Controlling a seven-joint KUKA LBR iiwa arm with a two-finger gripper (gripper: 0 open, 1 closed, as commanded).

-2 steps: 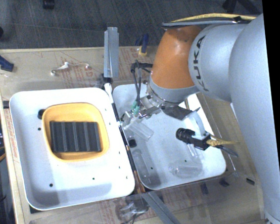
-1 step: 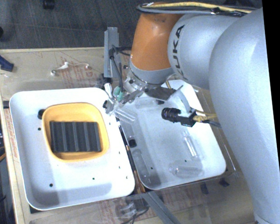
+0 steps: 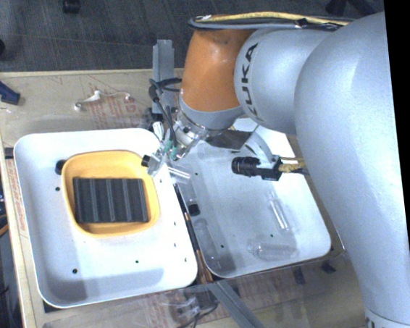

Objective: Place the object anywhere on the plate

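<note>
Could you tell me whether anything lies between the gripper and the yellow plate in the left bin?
Nothing visible does. The gripper hangs just past the yellow plate's right edge, above the left bin.

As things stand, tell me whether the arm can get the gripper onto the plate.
Probably yes. The gripper hangs right beside the yellow plate in the left bin, and nothing stands between them; a dark ridged block covers the plate's middle.

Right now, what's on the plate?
A dark ribbed block lies on the yellow plate in the left bin. Whatever is under the block is covered.
</note>
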